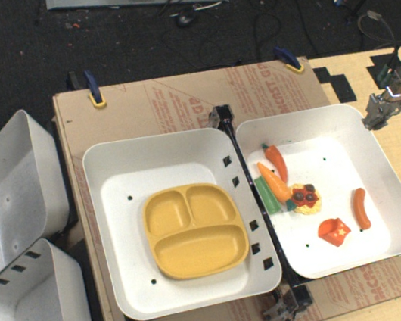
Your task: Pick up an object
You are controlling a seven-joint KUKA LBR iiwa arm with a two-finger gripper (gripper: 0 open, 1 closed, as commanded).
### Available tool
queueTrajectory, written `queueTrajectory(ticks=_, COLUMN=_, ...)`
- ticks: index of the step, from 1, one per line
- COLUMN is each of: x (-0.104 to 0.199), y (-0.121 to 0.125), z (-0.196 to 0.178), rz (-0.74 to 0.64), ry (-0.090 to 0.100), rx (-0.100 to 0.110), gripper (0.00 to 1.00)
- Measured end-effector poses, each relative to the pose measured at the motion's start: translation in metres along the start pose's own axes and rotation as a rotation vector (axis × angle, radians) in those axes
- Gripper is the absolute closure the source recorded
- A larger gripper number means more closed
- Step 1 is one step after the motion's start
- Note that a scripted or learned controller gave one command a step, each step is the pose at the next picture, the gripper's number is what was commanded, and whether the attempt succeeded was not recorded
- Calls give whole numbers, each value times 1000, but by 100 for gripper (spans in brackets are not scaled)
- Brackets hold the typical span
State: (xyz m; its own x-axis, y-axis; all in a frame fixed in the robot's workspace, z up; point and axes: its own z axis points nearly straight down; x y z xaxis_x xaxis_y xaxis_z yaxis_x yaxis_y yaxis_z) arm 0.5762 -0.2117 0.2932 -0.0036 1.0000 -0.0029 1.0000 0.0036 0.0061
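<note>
The right white bin [370, 164] holds several toy foods. A red-orange chili [276, 162] lies near its left wall, with an orange carrot [274, 181] and a green piece [267, 195] beside it. A yellow piece with dark berries [306, 199] sits near the middle. A red pepper [334, 231] lies toward the front, and a brown-red sausage [360, 209] lies to its right. My gripper [378, 115] hangs at the far right, just outside the bin's upper right corner, apart from every object.
The left white bin [117, 209] holds a yellow divided plate [195, 230]. Two more white bins [12, 227] stand off the bench at the left. Cardboard [175, 103] lies under both bins.
</note>
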Motion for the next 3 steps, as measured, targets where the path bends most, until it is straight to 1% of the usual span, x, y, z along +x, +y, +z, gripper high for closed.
queueTrajectory(ticks=1, x=53, y=8, z=18, rz=-4, ry=4, rx=7, gripper=100)
queueTrajectory(ticks=2, x=102, y=23, z=35, rz=-4, ry=4, rx=8, gripper=100)
queueTrajectory(ticks=3, x=157, y=32, z=31, rz=-3, ry=3, rx=4, gripper=100)
